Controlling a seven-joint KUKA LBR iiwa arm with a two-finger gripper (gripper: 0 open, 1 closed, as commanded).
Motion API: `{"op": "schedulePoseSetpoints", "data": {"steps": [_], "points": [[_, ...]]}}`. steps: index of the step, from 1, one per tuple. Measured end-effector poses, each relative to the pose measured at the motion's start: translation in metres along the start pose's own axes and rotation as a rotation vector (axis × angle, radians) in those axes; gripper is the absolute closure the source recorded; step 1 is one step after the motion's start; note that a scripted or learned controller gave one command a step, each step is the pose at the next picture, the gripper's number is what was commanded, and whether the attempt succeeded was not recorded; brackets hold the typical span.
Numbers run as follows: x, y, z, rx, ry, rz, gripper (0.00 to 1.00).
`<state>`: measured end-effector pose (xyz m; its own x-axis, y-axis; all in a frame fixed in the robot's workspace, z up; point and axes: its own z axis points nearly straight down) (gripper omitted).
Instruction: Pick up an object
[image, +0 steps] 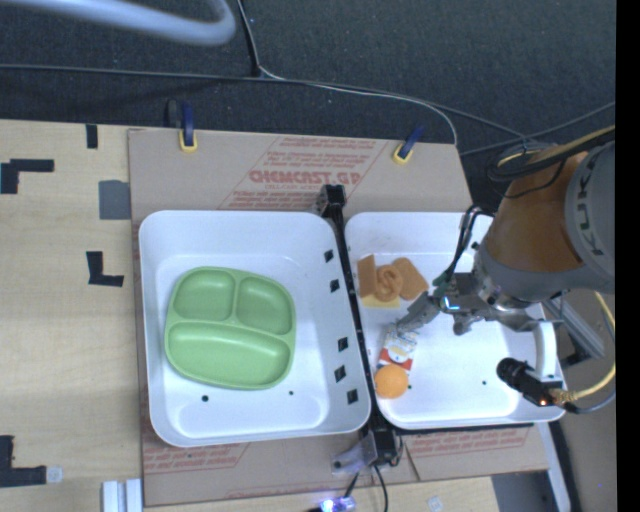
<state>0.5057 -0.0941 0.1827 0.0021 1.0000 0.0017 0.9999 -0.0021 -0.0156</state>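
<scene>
The grey arm with its orange band reaches in from three o'clock, and its tool (412, 322) hangs low over the right-hand shallow white bin (455, 400), near that bin's middle. How far the tool is open cannot be told from this slanted look down, and nothing can be seen clamped in it.

Directly at the tool's tip, toward seven o'clock, lies a small white-and-red packet-like object (398, 350); whether the two touch cannot be made out. Just past it, again toward six o'clock, sits a small round orange ball (391, 382) (it is touching or very nearly touching the packet). Toward eleven o'clock from the tool rests a lumpy tan, bread-like object (388, 281), close to the divider between the bins.

The left-hand shallow white bin (240, 420) carries a light green plastic plate with three compartments (230, 327), lying flat near its centre. Both bins stand side by side on a brown cardboard sheet (290, 170) laid over the pale wooden surface (55, 330).
</scene>
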Motion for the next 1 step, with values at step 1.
{"op": "schedulePoseSetpoints", "data": {"steps": [1], "points": [[0.0002, 0.0031, -0.0061, -0.013, -0.002, -0.003, 0.00]]}}
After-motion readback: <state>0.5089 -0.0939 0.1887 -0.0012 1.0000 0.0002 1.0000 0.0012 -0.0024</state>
